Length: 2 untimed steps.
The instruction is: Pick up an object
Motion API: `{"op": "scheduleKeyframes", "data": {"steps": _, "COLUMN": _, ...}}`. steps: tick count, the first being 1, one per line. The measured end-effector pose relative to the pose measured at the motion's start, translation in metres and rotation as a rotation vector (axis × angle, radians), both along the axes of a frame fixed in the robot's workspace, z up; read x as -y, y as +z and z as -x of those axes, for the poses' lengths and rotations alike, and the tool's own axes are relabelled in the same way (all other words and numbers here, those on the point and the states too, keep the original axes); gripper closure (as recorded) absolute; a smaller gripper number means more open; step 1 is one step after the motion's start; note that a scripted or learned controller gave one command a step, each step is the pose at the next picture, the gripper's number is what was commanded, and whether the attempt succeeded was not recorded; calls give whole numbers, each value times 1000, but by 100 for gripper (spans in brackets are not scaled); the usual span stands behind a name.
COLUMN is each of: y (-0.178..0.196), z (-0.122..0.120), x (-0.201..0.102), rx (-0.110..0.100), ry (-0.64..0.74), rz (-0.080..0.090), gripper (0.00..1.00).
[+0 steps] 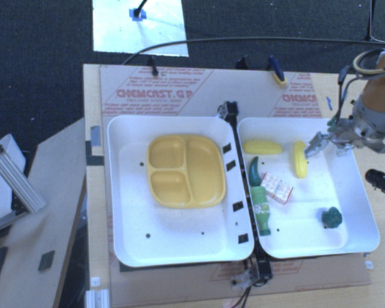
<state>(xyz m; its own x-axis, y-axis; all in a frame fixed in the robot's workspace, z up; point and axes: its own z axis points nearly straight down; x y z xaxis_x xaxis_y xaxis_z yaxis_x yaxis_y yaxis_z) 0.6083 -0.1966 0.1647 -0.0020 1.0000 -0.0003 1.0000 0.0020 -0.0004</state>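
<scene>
Two shallow white bins sit side by side on the bench. The pincer (321, 143) hangs over the upper right part of the right bin (356, 197); its metal fingers look slightly spread with nothing between them, though at this size the gap is hard to read.

Right bin contents, placed from the pincer:
- Yellow banana-shaped piece (299, 158), standing on end in the view, just left of the fingertips and a little below; close, contact not confirmed.
- Yellow lemon-like piece (262, 147), lying flat, farther left at about the same height as the pincer.
- Dark green pepper shape (253, 171), down and left, against the bin's left wall.
- Small red-and-white box (276, 188), below and left, tilted.
- Green bottle (261, 210), well below and left, lying along the left wall.
- Dark green broccoli-like lump (332, 217), almost straight below, near the lower right corner.

Left bin (125, 191), well to the pincer's left: one yellow divided plate (185, 171) with three compartments, nothing in them.

Count: two bins; six loose things in the right one, two of them yellow and three green; one plate.
</scene>
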Motion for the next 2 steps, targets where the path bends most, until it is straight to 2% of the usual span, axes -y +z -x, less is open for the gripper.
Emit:
{"op": "scheduleKeyframes", "data": {"steps": 1, "y": -46, "z": -9, "x": 0, "rx": 0, "ry": 3, "rz": 0, "gripper": 0}}
{"op": "scheduleKeyframes", "data": {"steps": 2, "y": -32, "z": -10, "x": 0, "rx": 6, "ry": 5, "rz": 2, "gripper": 100}}
